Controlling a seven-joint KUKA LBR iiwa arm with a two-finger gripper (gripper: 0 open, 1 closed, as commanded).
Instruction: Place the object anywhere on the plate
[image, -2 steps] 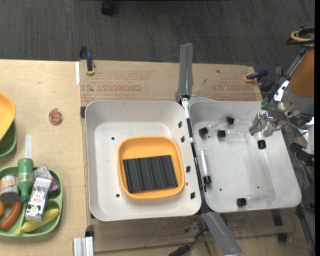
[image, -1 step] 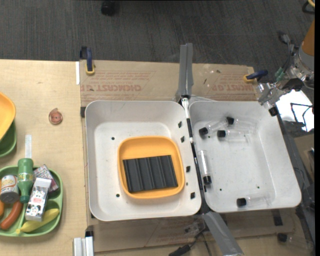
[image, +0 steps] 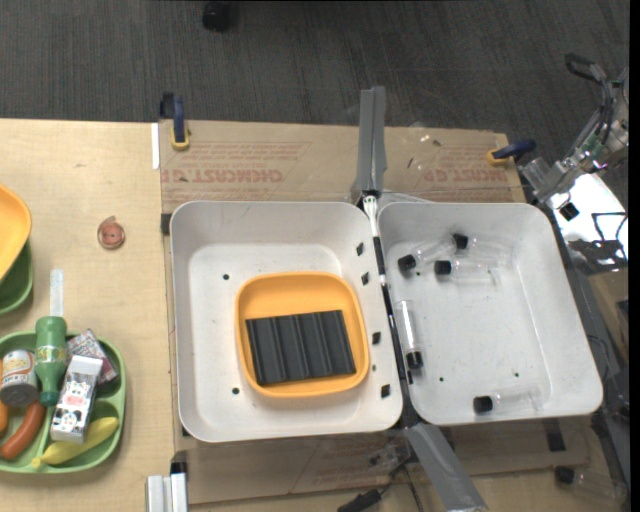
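One block (image: 300, 345), dark grey, rectangular and ribbed lengthwise, is being carried flat on the one orange plate (image: 258, 300), which is being held in the left bin (image: 200, 240). Clear tubes (image: 441, 267) with black caps, five as far as can be counted, are being held loose in the right bin (image: 540, 300).

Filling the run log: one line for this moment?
orange plate in left bin | dark ridged block on plate | clear tubes in right bin
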